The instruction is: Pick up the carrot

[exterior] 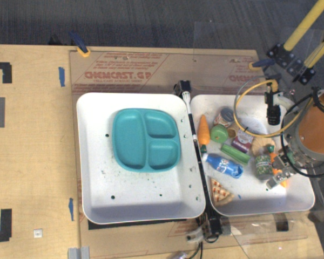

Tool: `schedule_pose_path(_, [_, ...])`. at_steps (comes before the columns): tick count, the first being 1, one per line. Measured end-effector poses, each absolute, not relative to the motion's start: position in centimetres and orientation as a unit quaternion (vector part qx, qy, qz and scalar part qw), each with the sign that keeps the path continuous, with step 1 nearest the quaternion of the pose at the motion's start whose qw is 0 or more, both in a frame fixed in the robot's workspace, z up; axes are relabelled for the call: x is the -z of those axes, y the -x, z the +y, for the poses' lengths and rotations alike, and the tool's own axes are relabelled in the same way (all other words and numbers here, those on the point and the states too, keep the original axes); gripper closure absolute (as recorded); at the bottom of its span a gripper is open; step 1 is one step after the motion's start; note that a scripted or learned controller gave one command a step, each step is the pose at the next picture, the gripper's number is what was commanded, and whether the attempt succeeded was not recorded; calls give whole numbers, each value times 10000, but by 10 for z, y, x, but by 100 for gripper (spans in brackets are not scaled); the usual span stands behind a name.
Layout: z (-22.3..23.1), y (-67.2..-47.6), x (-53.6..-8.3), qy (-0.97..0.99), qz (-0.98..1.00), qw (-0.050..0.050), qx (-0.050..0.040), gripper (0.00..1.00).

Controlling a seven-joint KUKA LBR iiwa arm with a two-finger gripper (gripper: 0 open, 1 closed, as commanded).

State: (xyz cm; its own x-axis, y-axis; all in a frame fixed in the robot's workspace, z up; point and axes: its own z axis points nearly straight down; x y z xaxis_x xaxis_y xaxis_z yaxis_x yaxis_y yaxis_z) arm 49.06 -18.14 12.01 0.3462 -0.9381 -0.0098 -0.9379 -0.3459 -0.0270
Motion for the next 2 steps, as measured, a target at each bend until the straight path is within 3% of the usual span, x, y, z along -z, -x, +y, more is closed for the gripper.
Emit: schedule_pose_path(2, [-174, -495, -140, 8199, 5721, 214, 47, 100])
